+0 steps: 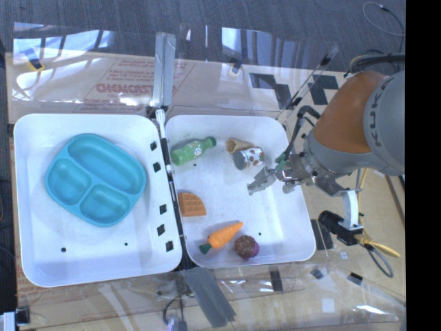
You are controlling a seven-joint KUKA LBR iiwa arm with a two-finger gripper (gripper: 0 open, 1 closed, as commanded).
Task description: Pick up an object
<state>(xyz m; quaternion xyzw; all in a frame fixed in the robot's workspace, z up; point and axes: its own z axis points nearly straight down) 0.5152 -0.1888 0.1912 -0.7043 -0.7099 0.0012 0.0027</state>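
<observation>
Reversed red lettering shows through the clear panel lying on the counter [227, 81] beyond the left bin [27, 254]; it is mirrored and too faint to read with any certainty. The small can [249, 158] in the right bin [293, 247] carries a patterned label, too small to make out. The left bin holds a blue divided plate [96, 178].

In the right bin, a green bottle [191, 149] lies on its side at the far left, with a cone-shaped piece [238, 144] and the can to its right. A waffle-like orange piece [192, 204] sits by the left wall, and a toy carrot [224, 235] lies touching a dark round fruit [246, 247] at the near edge.

The end effector [263, 181] hangs low over the right side of this bin, just near of the can (its fingers blur into grey metal). Whether they are spread or closed, I cannot tell, and nothing is visibly caught between them. The arm's far end is cut off at the right.
</observation>
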